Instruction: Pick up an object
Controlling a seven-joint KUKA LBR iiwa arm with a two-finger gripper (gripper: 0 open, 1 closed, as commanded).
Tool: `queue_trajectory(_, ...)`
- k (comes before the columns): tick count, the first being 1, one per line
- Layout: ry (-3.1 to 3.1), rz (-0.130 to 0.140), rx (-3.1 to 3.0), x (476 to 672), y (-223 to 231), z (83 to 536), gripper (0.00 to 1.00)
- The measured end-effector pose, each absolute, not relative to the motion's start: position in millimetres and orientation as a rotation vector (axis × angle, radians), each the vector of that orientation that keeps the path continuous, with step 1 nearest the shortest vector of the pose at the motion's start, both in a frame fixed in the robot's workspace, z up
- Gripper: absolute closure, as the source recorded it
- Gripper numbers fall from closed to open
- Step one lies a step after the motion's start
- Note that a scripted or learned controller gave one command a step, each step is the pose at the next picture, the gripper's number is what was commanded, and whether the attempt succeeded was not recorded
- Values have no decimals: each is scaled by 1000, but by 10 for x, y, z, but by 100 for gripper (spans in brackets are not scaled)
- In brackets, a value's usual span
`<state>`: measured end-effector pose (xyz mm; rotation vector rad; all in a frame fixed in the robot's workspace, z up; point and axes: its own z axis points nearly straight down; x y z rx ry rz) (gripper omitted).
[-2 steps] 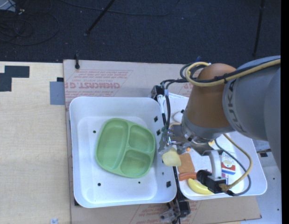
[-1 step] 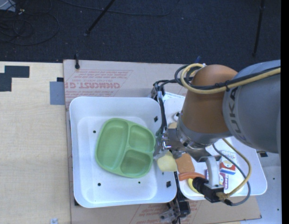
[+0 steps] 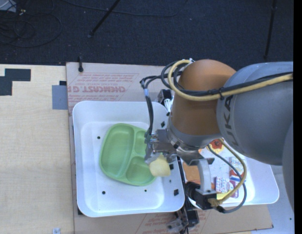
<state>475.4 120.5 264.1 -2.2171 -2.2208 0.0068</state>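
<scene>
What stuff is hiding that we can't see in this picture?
- Right bin: the arm covers most of it in the camera view.
- Gripper: its fingers sit under the wrist, so its grip is unclear.
- Yellowish object by the green tray: too blurry to name.

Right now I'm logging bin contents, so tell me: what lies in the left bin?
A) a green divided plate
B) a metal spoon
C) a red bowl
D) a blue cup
A: a green divided plate lies flat in the left bin, with a small pale yellow object at its right edge under the arm.
</scene>
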Motion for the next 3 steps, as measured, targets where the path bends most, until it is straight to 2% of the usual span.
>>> queue_trajectory(1, -2218, 7, -2220, 4757, 644, 2712, 100)
queue_trajectory(2, -2222, 7, -2217, 5294, 777, 2617, 100)
queue_trajectory(3, -2217, 8, -2219, 4752, 696, 2526, 100)
